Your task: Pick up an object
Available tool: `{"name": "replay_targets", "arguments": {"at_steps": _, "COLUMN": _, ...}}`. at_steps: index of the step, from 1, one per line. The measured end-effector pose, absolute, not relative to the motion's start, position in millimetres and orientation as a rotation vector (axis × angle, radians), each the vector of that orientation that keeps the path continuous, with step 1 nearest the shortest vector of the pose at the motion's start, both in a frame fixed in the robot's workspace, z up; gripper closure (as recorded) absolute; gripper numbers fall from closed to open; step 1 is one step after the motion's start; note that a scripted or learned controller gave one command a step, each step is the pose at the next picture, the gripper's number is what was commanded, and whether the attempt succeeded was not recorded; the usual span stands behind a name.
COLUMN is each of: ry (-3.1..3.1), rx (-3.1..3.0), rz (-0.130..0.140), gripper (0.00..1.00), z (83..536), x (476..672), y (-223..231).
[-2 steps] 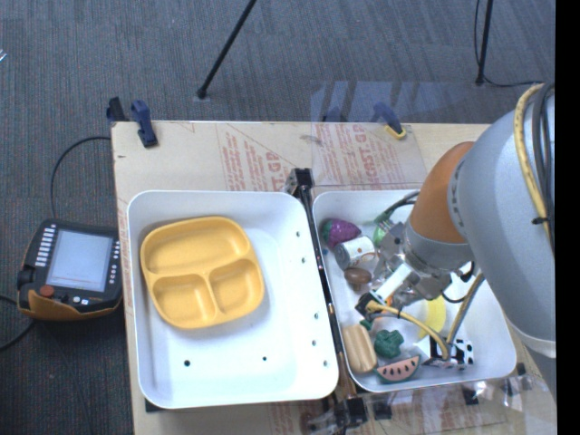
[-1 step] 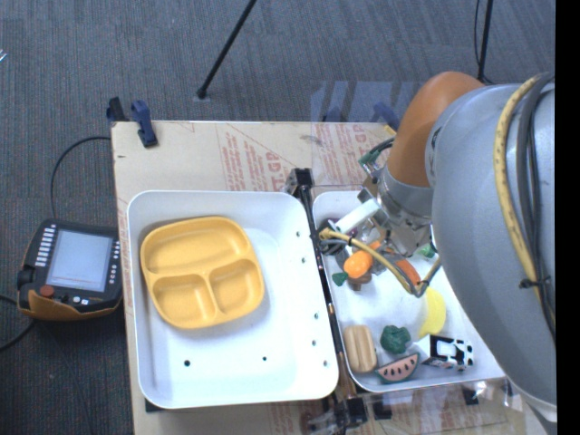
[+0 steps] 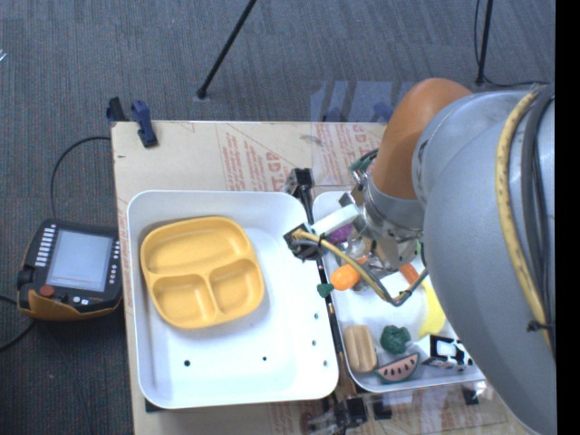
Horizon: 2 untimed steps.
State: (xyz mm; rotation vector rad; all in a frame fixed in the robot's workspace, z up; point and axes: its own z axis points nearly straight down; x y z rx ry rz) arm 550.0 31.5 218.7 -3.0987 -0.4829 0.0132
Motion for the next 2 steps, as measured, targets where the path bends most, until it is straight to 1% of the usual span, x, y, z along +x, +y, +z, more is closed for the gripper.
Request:
{"name": "replay_targets", "arguments": {"at_steps": 1, "ry": -0.309, "rx": -3.122, "rz": 0.001, "gripper": 1.00, "z": 278.5, "x": 599.7, "y": 38.1}}
{"name": "replay_targets", "arguments": {"at_steps": 2, "ry": -0.318, "rx": -3.119, "rz": 0.007, "gripper": 1.00, "z": 295.4, "x": 551.4, "y": 90.6}}
